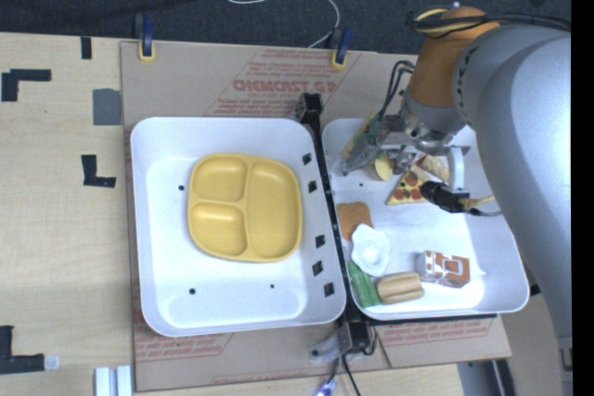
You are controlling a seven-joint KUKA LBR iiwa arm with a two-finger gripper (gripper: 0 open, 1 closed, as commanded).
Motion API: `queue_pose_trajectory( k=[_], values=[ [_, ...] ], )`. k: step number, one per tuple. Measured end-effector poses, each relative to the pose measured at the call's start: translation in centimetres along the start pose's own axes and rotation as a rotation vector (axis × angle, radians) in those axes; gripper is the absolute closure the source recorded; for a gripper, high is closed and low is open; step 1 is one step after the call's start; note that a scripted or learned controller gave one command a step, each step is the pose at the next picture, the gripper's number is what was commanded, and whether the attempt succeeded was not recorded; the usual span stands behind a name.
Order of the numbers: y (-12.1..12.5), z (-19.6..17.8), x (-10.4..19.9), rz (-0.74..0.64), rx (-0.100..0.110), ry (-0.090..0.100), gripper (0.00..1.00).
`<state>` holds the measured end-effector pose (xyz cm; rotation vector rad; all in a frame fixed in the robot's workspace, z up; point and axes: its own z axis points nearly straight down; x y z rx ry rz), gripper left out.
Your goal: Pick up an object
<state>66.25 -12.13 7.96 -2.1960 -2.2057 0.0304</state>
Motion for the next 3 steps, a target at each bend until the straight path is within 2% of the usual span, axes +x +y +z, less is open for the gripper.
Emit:
queue_pose_trajectory(
  k=[3],
  values=[
    [0.05, 0.03, -0.67, -0.003, 0.001, 0.006, 0.0]
  ],
)
